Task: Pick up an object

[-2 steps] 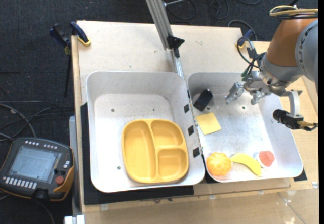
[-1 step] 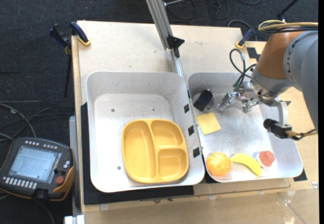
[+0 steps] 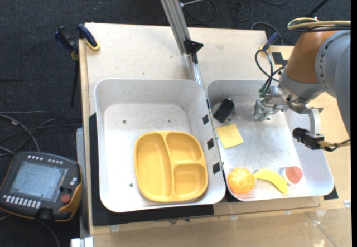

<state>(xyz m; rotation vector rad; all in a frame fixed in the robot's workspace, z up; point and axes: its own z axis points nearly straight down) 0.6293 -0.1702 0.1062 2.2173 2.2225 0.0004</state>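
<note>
Camera view: the arm [image 3: 321, 64] reaches in from the right over the right bin [image 3: 312, 154], and its gripper [image 3: 263, 113] hangs above the bin's upper part. Whether the jaws are spread or pressed together I cannot tell (they are small and blurred against the speckled floor), and nothing shows between them. In that bin a black block [image 3: 223, 110] lies near the top left, well apart from the gripper, with a yellow square [image 3: 230, 136] just below it. Along the near edge sit an orange [image 3: 241, 180], a banana [image 3: 272, 179] just beside it, and a red piece [image 3: 293, 174] at the banana's far end. The left bin [image 3: 111, 101] holds a yellow divided plate [image 3: 170, 166]. A teach pendant [image 3: 38, 185] lies on the floor at the left.
</note>
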